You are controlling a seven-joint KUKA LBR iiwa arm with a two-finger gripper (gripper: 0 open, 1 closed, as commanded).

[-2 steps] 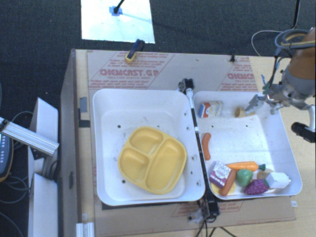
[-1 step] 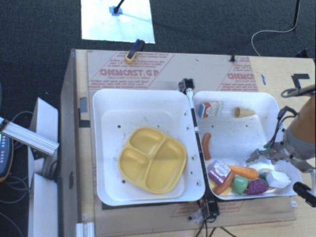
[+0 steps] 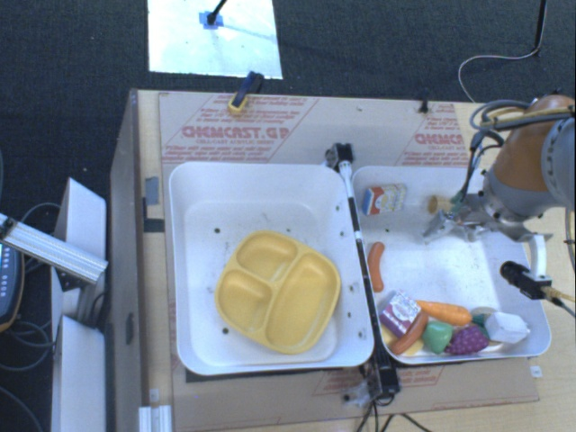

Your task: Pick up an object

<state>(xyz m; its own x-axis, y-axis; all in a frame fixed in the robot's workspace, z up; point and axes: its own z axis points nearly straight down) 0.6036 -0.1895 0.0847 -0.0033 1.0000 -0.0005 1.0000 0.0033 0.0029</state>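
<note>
Desk (image 3: 270, 120) with two white bins | end effector (image 3: 447, 223) low over right bin (image 3: 423, 268), finger state cannot be told, apparently nothing gripped | toy food heaped at near corner, sausage (image 3: 376, 266) by divider, carton (image 3: 384, 198) at far edge | pick not yet done

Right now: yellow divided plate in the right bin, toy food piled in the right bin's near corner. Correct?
Not quite. The camera view shows the yellow divided plate in the left bin, not the right one. The toy food is indeed piled in the right bin's near corner.
</note>
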